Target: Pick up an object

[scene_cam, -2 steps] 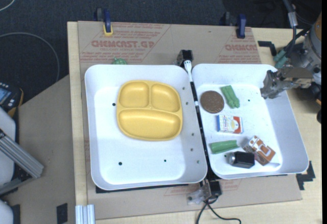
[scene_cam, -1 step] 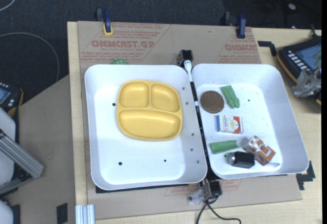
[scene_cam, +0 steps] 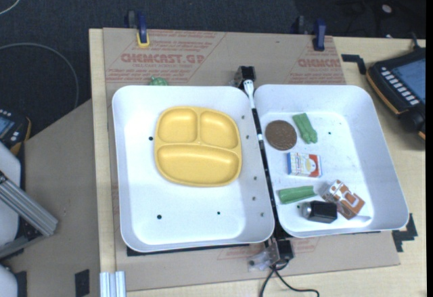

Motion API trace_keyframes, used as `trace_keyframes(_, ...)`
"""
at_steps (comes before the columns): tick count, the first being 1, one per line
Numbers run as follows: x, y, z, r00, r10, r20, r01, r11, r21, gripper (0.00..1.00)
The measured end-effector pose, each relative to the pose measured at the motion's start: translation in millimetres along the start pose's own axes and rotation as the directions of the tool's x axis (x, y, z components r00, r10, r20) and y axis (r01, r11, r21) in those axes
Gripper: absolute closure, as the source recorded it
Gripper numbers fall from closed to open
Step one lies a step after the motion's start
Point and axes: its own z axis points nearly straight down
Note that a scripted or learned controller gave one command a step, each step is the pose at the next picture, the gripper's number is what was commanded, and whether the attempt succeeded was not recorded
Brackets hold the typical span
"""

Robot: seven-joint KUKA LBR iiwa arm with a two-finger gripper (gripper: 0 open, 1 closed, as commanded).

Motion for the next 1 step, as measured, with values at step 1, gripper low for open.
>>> trace_keyframes(1,21.1,-1.5,123.9,1.000,-0.008,-0.014,0.009,1.000,0.021,1.00)
